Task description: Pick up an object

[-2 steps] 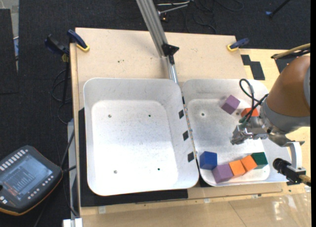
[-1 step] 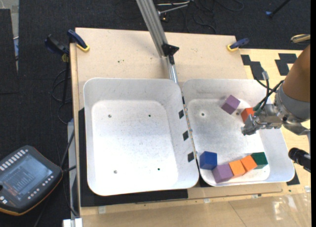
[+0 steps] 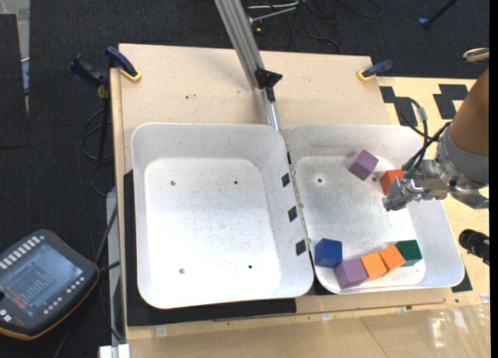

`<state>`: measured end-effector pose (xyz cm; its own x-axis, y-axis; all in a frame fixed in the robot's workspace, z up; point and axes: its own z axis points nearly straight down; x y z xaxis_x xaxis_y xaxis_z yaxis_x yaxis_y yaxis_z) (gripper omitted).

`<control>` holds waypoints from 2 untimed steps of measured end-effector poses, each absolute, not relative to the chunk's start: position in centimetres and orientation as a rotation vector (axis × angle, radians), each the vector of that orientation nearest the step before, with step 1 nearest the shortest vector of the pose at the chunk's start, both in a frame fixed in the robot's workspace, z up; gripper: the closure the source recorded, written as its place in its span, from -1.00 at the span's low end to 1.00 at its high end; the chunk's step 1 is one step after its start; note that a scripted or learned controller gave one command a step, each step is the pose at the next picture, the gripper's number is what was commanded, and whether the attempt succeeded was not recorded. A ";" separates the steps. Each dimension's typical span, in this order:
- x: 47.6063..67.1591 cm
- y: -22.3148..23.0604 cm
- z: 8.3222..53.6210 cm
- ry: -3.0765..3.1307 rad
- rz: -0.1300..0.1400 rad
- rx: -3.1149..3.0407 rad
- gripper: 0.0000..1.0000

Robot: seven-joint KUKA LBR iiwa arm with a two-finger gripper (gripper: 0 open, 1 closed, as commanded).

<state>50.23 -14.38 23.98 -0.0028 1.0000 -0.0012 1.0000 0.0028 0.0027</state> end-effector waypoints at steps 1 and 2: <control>51.2 -10.1 24.1 2.229 0.003 2.212 1.00; 52.8 -5.9 24.4 2.229 0.003 2.213 1.00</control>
